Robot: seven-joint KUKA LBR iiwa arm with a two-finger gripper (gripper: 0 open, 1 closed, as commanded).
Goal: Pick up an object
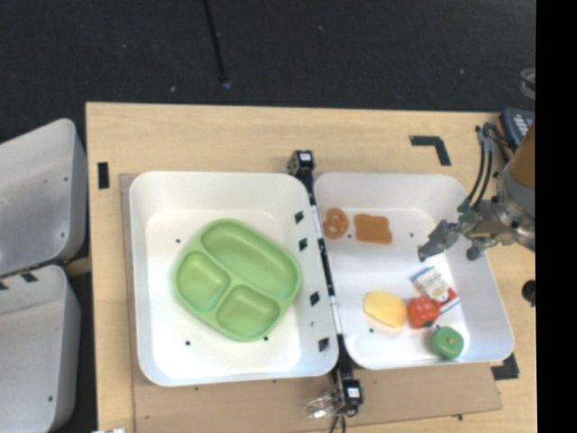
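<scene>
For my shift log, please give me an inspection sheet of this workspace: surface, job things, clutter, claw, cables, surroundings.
Surface: wooden bench bearing left bin and right bin.
Job's things: in the right bin, pretzel, brown slab, yellow piece, red piece, green apple, small packet.
Clutter: green divided tray in the left bin.
Claw: above the right bin, holding nothing.
Cables: dark bundle by the arm.
Surroundings: dark floor.

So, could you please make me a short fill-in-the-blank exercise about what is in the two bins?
1. The green divided tray lies in the ____ bin.
2. The green divided tray has ____ compartments.
3. The red tomato sits between the green apple and the ____ lemon.

Missing words: left; three; yellow
</scene>
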